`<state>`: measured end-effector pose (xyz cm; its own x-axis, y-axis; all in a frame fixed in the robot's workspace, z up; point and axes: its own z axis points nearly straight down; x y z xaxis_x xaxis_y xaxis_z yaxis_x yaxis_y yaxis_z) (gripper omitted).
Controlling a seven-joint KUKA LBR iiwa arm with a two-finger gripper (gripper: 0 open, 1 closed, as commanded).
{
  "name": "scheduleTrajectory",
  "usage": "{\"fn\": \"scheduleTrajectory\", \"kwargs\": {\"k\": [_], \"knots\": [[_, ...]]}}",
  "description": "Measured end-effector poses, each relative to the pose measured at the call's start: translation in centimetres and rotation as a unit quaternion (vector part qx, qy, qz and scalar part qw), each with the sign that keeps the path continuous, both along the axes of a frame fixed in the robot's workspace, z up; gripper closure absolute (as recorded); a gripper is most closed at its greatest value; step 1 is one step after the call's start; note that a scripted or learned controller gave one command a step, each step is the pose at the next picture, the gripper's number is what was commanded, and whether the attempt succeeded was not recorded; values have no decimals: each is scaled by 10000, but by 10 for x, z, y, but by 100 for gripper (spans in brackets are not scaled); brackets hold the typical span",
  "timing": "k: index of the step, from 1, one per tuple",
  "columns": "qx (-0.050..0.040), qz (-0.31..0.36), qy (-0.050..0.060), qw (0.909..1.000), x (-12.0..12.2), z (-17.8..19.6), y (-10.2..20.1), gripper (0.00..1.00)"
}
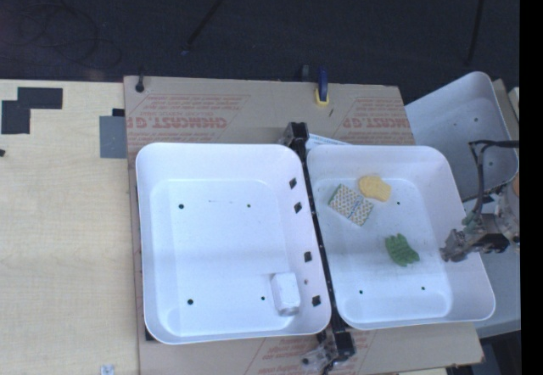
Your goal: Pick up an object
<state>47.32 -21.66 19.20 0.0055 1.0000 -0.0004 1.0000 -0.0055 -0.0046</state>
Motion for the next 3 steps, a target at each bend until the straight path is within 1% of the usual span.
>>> {"fn": "scheduleTrajectory", "kwargs": {"k": [1,2,3], "knots": [[-10,49,-56,10000,78,42,4,100],[17,18,13,10000,0,35,16,100],[-10,40,-61,10000,4,124,29,100]]}}
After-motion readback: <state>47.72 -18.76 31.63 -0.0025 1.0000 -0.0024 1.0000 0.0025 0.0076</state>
